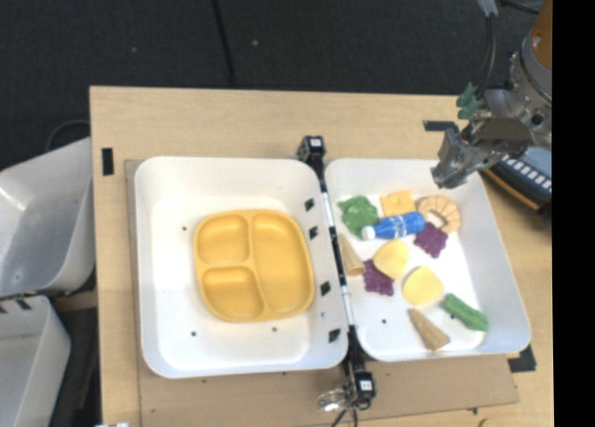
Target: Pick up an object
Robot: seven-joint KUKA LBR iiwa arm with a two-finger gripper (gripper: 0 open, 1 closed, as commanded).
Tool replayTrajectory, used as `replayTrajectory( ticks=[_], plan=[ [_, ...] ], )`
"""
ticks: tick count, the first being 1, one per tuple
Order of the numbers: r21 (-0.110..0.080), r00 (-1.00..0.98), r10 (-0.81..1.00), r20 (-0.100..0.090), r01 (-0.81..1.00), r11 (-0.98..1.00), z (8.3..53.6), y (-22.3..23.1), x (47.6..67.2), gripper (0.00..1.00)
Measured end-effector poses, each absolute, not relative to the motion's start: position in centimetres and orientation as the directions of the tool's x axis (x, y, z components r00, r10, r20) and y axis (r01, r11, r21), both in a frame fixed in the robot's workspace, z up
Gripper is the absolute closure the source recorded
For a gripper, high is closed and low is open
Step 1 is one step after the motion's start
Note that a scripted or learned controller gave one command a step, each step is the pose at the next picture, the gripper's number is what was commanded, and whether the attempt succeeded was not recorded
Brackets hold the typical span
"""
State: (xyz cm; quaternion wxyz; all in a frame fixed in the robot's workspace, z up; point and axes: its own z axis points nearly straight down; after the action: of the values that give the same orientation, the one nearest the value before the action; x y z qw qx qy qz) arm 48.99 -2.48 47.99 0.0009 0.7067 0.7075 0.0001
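A: What surfaces appear here?
B: A pale wooden desk (186, 118) carries two shallow white plastic bins with rounded corners, set side by side and joined along a dark clipped seam.

A: What does the left bin (167, 323) hold?
B: One yellow tray (253, 263), smooth, glossy and rounded, divided into three compartments. It lies flat near the bin's centre.

A: And the right bin (497, 258)?
B: A cluster of small toy foods. A crinkled green leafy piece (357, 213) touches a blue-and-white bottle (394, 226) lying on its side. Behind the bottle sits an orange square piece (397, 202); beside it, a tan ridged ring (439, 214). Two bumpy purple grape bunches (430, 241) (377, 278) flank a smooth yellow lobe (391, 258), and a second yellow piece (422, 286) lies just beyond. A green pod (464, 312) and a tan cone (429, 328) rest near the front rim. Another tan wedge (350, 256) lies against the seam.

A: Where is the gripper (453, 172)?
B: It hangs over the right bin's far right corner, near the ridged ring, grey and metallic. Nothing sits between its fingers; whether they are spread or closed cannot be told.
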Motion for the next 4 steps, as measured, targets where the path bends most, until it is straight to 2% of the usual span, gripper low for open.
replayTrajectory(
  ticks=[1,3,4],
  plan=[
    [0.001,-0.003,1.0,-0.001,1.0,0.003,49.2,1.5,49.0,1.0],
    [0.001,0.0,1.0,-0.002,1.0,0.0,46.1,-8.0,49.0,1.0],
    [0.001,0.0,1.0,-0.002,1.0,0.0,45.0,-9.8,49.0,1.0]
  ],
)
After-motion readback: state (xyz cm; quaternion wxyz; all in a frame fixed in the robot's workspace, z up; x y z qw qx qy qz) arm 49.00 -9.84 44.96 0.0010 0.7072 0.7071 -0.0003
